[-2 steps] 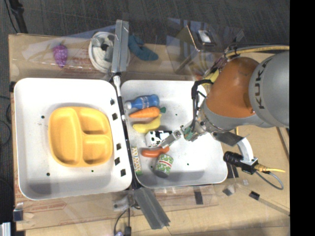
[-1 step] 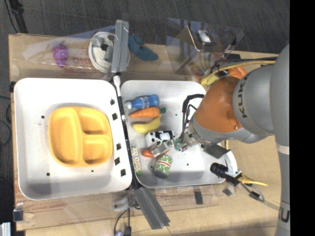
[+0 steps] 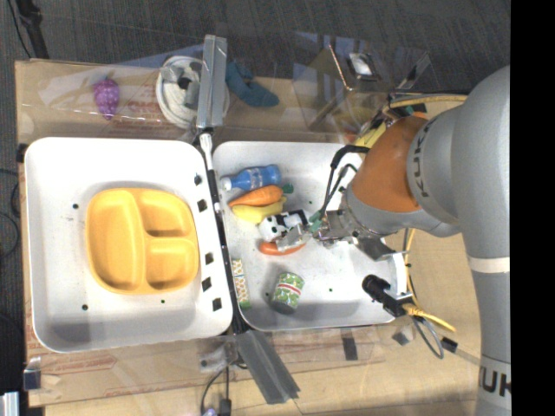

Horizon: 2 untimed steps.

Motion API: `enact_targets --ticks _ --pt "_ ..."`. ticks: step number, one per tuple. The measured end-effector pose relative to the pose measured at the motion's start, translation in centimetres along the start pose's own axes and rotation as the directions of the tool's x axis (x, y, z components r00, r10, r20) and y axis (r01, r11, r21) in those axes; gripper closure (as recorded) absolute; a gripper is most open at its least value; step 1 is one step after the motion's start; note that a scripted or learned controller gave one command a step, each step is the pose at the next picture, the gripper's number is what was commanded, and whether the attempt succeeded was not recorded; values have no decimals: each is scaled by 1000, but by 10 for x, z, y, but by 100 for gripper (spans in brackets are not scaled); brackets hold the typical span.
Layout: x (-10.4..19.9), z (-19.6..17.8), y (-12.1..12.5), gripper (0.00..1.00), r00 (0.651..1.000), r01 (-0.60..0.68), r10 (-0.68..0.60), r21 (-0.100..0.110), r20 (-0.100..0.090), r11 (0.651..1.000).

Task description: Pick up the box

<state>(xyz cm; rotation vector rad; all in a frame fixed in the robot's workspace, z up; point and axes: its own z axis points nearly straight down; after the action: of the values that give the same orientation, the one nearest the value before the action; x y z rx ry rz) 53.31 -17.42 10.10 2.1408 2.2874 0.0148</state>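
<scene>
A narrow flat box [image 3: 238, 282] with a printed face lies along the left wall of the right bin [image 3: 347, 306], near its front corner. My gripper [image 3: 310, 226] reaches in from the right at the bin's middle, low over the floor. Its tip is right beside a black-and-white toy [image 3: 279, 224] and a red piece [image 3: 279, 248]. The box is well apart from the gripper, down and to the left. Nothing shows held in the gripper.
A blue bottle [image 3: 253, 178], an orange carrot [image 3: 257, 197] and a yellow banana [image 3: 249, 212] lie at the right bin's back left. A green-and-white can [image 3: 288, 289] sits near its front. The left bin [image 3: 52, 258] holds a yellow divided tray [image 3: 143, 238].
</scene>
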Motion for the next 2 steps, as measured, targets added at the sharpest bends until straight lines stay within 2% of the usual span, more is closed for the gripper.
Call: enact_targets --ticks 1,2 --pt "82 9 28 0 997 80 -80 14 -1 997" --pt "77 11 53 0 929 -371 371 18 5 928"
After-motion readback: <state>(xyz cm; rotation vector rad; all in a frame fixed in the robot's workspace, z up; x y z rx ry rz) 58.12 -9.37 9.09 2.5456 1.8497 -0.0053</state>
